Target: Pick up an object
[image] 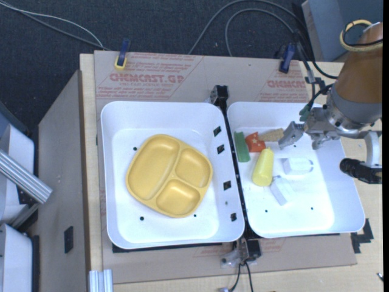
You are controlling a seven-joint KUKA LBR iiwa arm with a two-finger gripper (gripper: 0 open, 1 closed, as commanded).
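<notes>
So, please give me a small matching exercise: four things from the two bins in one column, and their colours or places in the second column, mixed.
Things:
1. divided plate
2. green block
3. yellow cylinder
4. gripper

Descriptions:
A. lies right beside the divider, in the right bin
B. yellow, in the left bin
C. above the right bin's far part
D. yellow, in the right bin

Pairs: 1-B, 2-A, 3-D, 4-C

Bins: white plastic, smooth, slight sheen. Tray: yellow plastic, smooth, satin. Cylinder: yellow, smooth, looks plastic. Green block: matt. Board under bins: brown, matt, printed red, like cardboard or masked sheet. Clamps: blue and yellow plastic. Floor: dark, rough carpet. Arm: orange band glossy, grey metal beneath.
</notes>
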